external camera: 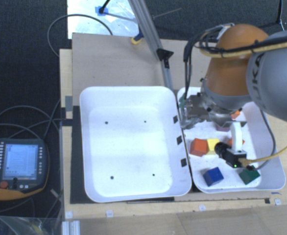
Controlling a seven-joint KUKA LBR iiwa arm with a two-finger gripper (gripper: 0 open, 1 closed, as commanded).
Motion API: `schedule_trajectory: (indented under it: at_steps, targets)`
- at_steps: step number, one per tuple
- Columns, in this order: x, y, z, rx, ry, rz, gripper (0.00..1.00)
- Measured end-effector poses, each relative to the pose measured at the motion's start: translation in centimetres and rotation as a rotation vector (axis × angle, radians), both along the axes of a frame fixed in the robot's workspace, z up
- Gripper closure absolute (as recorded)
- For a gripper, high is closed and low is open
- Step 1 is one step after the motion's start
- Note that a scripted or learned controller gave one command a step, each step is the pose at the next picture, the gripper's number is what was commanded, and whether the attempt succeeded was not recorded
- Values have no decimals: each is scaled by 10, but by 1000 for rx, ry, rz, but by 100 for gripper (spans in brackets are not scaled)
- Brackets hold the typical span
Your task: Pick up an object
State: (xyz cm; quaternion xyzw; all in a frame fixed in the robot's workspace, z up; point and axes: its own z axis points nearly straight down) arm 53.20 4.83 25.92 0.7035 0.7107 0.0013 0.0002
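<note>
Gripper: your gripper [191,112] hangs over the right bin's upper-left part, at about 9 o'clock from the orange band; you cannot tell from this view how it is set, since the wrist covers it.
Arm: your grey arm [275,77] enters from 3 o'clock, and its orange band [234,58] sits above the right bin's far edge.
Right bin: the right bin [275,177] holds the objects you could pick, all grouped in its lower half.
Orange block: you see an orange block [198,147] near the bin's middle, at 6 o'clock from the gripper.
Yellow block: a yellow block [212,144] lies just beside the orange one, at its 3 o'clock.
Blue block: a blue block [213,176] lies toward the near rim, at 5 o'clock from the orange block.
Green block: a green block [249,176] lies at 3 o'clock from the blue one, apart from it.
Left bin: the left bin [129,141] sits at 9 o'clock from the right bin, their rims side by side.
Pendant: you have a teach pendant [17,168] on the floor at 9 o'clock from the bench.
</note>
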Motion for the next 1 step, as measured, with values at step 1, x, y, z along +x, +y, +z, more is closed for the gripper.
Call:
schedule_trajectory:
  at_steps: [1]
  targets:
    - [-2,51,-18,0,3,1,100]
